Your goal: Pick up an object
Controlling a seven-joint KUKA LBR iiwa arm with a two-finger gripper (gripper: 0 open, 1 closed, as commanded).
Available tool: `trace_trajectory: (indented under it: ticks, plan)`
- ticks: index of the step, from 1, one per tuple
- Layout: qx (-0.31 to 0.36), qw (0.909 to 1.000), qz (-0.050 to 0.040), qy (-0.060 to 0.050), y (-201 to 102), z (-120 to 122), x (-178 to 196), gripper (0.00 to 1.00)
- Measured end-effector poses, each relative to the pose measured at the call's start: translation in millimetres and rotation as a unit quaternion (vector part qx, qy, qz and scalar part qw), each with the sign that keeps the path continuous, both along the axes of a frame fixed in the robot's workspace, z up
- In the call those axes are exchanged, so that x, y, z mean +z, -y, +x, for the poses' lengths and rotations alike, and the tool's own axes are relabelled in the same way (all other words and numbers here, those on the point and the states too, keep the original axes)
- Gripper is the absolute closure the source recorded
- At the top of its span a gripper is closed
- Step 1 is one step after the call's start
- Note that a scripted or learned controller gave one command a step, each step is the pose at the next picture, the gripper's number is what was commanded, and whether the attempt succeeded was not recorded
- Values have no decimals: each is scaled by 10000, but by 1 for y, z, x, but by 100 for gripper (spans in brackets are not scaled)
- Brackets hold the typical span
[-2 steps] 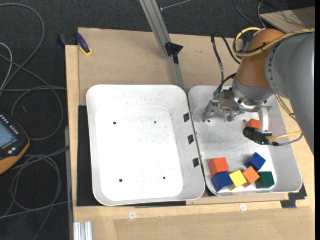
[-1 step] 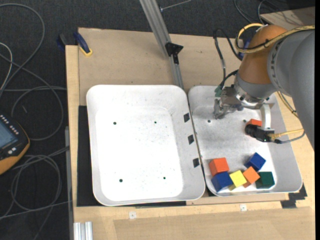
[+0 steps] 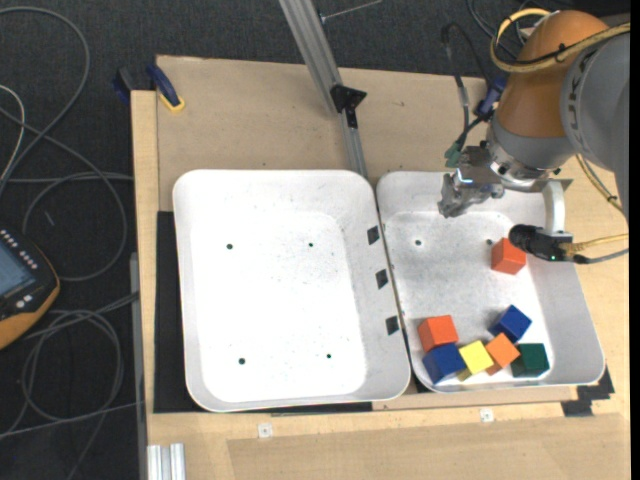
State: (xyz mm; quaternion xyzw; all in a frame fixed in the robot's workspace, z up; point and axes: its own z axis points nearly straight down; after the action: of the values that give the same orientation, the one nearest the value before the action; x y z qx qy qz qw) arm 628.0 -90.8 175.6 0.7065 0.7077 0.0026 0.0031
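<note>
My gripper [image 3: 455,205] hangs over the back of the right bin [image 3: 440,268], pointing down, with nothing visible between its fingers. An orange block [image 3: 508,256] lies to its right and nearer the front, apart from the gripper. Along the bin's front edge sits a cluster: an orange block [image 3: 437,331], a blue block [image 3: 443,362], a yellow block [image 3: 476,357], a small orange block [image 3: 502,349], a blue block [image 3: 513,322] and a green block [image 3: 531,359].
The left bin [image 3: 270,288] lies beside the right one, with black clips [image 3: 381,278] along the shared wall. A slanted metal rail [image 3: 320,63] rises behind the bins. Cables and a handheld device [image 3: 20,283] lie on the floor at left.
</note>
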Motion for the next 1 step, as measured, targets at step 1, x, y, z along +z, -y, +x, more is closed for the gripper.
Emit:
trace_trajectory:
  ticks: [1]
  plan:
    - [0,10000,-2,2,0,2,55,100]
